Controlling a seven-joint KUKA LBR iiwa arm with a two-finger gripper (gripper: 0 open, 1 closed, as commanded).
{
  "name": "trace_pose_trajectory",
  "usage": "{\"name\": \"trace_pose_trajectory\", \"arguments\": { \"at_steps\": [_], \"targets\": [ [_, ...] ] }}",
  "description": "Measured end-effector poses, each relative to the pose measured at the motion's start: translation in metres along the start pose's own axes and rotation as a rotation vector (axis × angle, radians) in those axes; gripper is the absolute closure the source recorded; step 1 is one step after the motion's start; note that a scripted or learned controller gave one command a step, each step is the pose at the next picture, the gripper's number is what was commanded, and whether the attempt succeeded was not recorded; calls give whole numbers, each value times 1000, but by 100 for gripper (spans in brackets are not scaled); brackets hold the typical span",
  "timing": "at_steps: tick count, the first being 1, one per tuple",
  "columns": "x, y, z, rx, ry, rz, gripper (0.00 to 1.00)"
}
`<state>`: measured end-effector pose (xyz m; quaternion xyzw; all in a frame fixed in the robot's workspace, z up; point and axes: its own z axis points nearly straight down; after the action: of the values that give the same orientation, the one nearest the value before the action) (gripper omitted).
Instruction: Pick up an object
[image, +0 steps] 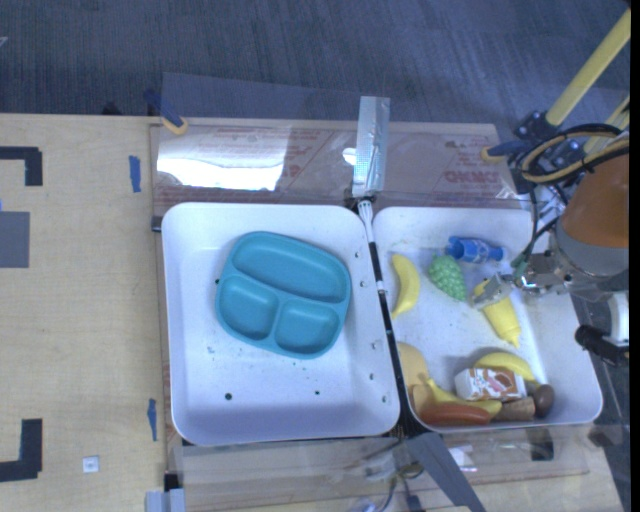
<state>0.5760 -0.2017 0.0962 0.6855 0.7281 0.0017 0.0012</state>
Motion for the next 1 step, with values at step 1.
{"name": "trace_pose_trajectory", "arguments": {
  "at_steps": [1],
  "targets": [
    [-1,0,-9,-1,-2,3,100]
  ]
}}
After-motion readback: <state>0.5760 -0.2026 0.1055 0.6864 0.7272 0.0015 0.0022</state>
